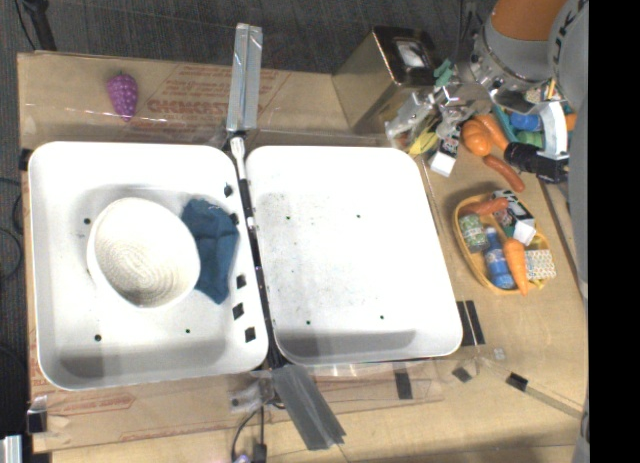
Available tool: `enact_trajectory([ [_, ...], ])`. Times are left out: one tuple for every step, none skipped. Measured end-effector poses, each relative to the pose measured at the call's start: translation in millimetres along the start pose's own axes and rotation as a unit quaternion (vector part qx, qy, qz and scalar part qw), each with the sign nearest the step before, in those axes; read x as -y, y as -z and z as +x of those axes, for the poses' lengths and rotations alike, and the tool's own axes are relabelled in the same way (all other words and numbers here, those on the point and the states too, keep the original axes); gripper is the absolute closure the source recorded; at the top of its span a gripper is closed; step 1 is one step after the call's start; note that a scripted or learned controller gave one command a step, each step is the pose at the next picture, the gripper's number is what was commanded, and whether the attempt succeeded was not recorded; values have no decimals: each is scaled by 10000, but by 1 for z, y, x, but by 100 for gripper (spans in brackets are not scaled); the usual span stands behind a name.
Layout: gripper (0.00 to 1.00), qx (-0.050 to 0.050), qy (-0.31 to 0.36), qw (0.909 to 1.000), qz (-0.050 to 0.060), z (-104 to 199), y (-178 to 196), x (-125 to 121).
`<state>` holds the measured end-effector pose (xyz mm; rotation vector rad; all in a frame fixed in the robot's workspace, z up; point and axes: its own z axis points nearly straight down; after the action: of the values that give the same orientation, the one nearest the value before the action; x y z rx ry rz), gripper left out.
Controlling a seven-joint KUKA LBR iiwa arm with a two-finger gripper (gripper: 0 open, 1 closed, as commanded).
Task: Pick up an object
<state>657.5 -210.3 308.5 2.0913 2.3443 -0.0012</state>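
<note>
Camera view is showing the arm [535, 11] hanging out at the top right, off past the bins, with its gripper [445, 111] sitting over the bench clutter. Can't tell how it's set. Over in the left bin [60, 351], a white woven hat [145, 251] is lying beside a blue cloth [212, 246], touching it. A purple toy [123, 94] is resting on the cardboard behind that bin.

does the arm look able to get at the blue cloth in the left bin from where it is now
Probably yes. The blue cloth lies open from above in the left bin, only its left edge against the white round object. The arm is up at the far right, so it must cross over the right bin first.
</note>
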Motion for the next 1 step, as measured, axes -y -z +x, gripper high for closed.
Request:
enact_trajectory([
  [0,2,448,9990,1,3,59,13],
])
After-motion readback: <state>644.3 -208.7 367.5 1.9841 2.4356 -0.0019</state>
